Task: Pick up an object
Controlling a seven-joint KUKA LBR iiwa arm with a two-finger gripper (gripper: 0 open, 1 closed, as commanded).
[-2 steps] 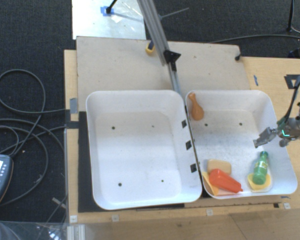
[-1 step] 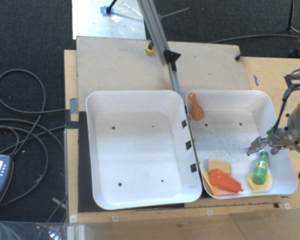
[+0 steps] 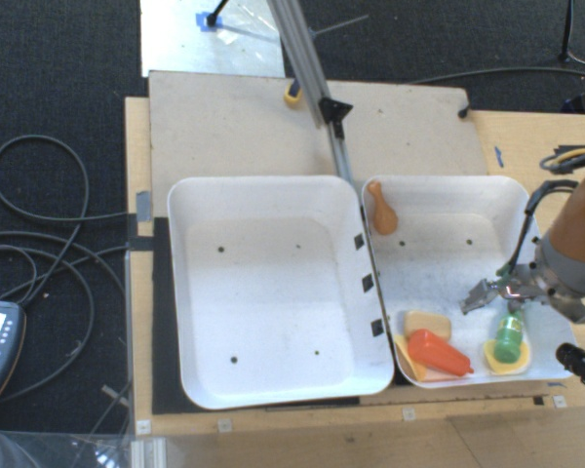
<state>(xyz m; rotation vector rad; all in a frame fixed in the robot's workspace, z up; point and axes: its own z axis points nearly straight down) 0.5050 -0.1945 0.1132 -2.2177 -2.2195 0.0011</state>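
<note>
Nothing is lifted yet: the end effector (image 3: pixel 500 295) hangs low in the right bin (image 3: pixel 448 198), just above the green bottle (image 3: pixel 508 336) (whether spread or pinching, I cannot tell), so the grasp remains.

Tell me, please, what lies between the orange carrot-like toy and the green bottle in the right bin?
Nothing: in the camera view, bare white bin floor separates the orange toy from the green bottle.

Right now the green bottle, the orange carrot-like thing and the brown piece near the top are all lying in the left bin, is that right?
Not quite: the camera view shows them in the right bin, not the left. The green bottle and the orange carrot-like thing lie along its near edge, and the brown piece lies near the top.
</note>
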